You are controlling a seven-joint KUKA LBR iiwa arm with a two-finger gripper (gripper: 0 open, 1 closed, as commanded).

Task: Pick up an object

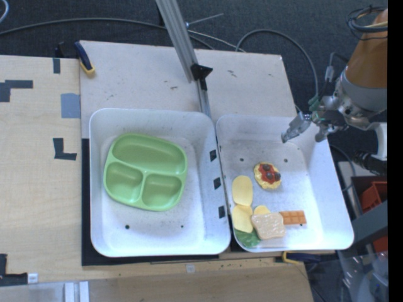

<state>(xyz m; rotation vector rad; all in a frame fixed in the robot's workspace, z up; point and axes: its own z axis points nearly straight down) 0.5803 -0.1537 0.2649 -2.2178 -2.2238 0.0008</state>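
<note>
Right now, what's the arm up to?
The arm's tool sits over the upper right corner of the right bin with nothing in it, apart from the toy food. That food is clustered in the bin's lower half: a small pizza, yellow slices, a bread slice and an orange wafer. The left bin holds a green divided plate. No pick has happened yet.

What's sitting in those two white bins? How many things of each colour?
Green: 2, a divided plate in the left bin and a leafy piece in the right bin
Yellow: 3, pale slices
Red-topped round piece: 1
Tan bread slice: 1
Orange bar: 1
Total: 8
</note>
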